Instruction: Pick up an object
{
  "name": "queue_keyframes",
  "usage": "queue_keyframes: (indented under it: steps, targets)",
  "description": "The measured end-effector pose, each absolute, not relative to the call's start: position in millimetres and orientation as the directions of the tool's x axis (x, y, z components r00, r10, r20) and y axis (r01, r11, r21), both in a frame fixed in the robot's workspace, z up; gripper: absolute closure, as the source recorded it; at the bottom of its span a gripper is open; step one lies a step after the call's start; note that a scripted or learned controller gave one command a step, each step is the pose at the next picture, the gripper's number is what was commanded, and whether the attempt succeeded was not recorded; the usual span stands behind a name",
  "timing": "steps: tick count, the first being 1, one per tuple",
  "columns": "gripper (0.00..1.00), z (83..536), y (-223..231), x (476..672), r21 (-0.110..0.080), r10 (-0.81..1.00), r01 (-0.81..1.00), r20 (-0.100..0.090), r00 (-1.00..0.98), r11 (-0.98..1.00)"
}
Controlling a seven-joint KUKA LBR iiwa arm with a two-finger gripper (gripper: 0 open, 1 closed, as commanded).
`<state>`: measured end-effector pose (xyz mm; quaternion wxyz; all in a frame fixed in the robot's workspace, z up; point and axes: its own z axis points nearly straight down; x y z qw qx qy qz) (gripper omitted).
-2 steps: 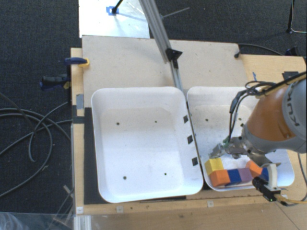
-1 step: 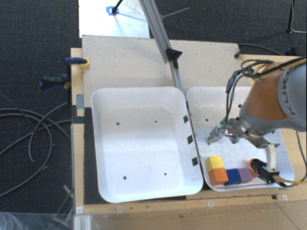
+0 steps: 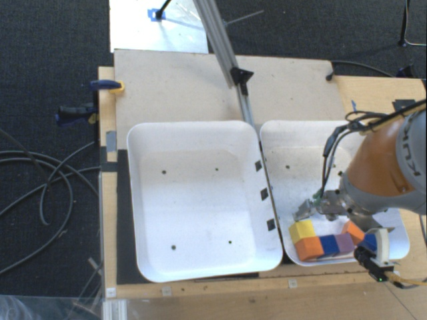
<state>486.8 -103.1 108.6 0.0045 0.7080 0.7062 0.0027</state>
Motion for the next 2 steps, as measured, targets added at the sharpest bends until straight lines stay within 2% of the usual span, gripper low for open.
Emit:
queue_keyframes:
  steps: [1,2]
  targets:
    - [0.0,89.2,-78.3,502.1,0.001,1.0,1.0,0.001,-0.007,0.007]
    - [0.0,197.2,-102.8,486.5,0.01,1.0,1.0,-0.003,-0.002,0.002]
